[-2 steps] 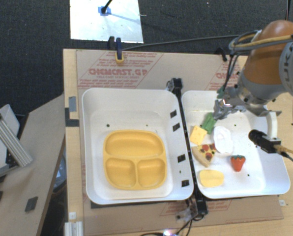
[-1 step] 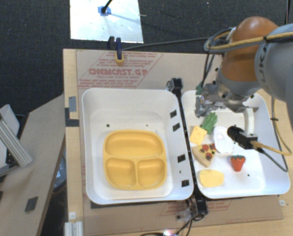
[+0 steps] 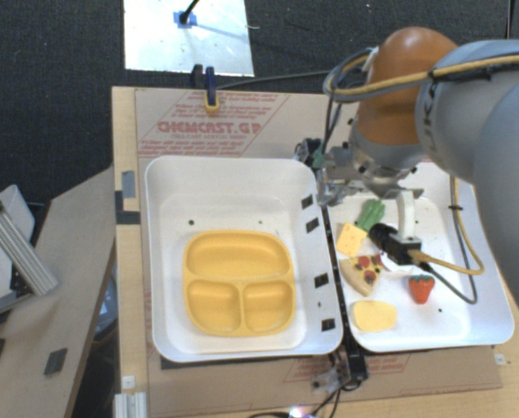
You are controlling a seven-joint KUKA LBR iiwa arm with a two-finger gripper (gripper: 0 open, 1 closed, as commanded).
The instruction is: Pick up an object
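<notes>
Camera view from above, and here I am, reaching in from 3 o'clock, my grey arm (image 3: 490,103) with its orange band (image 3: 403,81) hanging over the right bin (image 3: 477,320). My tool (image 3: 351,185) sits low at that bin's 10 o'clock corner, right by the wall it shares with the left bin (image 3: 233,177). Is it released or clenched? I cannot tell, my own wrist covers it, and I see nothing grasped in it.

Now the pickings, 5 of them, all in the right bin's left half. A green piece (image 3: 370,212) lies at 10 o'clock, just below my tool. Just beside it, toward 9 o'clock, is a yellow square (image 3: 351,239). Down at 8 o'clock lies a pizza slice (image 3: 362,273), close under the square. A red piece (image 3: 421,288) with a green top sits near the bin's middle, a touch toward 6 o'clock. At 7 o'clock a yellow oval (image 3: 374,316) lies flat near the front wall.

Over in the left bin, 1 yellow divided tray (image 3: 239,281) with 3 compartments sits toward 6 o'clock.

Both bins rest on a cardboard sheet (image 3: 207,124) with red lettering, covering the worktop. A blue and yellow clamp (image 3: 209,90) bites the sheet's edge at 12 o'clock.
</notes>
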